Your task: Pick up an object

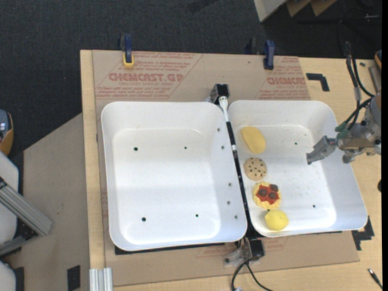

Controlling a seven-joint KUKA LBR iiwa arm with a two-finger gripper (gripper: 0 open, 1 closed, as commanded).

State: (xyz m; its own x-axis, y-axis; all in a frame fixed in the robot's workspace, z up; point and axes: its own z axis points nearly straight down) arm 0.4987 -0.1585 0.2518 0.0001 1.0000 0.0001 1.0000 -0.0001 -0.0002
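Note:
Four small objects lie in a column along the left side of the right bin [315, 117]. From back to front they are a pale yellow lump [253, 139], a round chocolate-chip cookie [255, 168], a yellow tart with red topping [267, 194] and a yellow lemon-like ball [276, 220]. My gripper [317, 153] reaches in from the right, over the right half of that bin. It is roughly level with the cookie and well to its right, apart from every object. Nothing is seen in its grasp.
The left bin [115, 162] sits beside the right one, the two meeting at a black divider strip [233, 156]. Both rest on a cardboard sheet [151, 74] held by two blue clamps [127, 46] at the back. Cables hang at the right edge.

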